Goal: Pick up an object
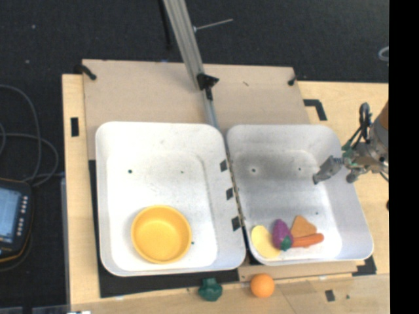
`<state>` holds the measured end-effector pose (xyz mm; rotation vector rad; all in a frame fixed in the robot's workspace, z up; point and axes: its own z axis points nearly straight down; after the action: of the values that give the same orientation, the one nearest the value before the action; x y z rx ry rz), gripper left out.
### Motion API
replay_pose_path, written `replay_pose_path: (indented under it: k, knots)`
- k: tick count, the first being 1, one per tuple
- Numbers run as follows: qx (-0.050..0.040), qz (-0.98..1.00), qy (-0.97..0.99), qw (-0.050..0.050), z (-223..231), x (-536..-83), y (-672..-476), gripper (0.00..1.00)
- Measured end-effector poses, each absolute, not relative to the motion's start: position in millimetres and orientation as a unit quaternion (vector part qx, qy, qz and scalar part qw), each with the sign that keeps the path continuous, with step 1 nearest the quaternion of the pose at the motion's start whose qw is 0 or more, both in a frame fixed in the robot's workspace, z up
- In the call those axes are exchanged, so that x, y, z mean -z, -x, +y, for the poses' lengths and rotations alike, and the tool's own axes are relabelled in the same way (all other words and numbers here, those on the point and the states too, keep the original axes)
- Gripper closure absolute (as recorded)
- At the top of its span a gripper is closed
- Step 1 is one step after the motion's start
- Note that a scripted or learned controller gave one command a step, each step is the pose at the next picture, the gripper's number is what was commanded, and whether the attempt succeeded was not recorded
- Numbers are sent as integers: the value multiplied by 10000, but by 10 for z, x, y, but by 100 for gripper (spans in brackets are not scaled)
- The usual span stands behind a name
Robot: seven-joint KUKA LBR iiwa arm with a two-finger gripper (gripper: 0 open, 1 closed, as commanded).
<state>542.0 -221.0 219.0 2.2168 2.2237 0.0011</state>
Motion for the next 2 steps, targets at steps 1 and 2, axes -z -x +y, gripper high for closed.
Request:
replay_pose_path:
  k: [1,2]
  knots:
    - [-5,7081,-7061,9,-2210,-2190,-5420,0]
    - [12,7077,-7065,-6,-2154,-1744,-5443,0]
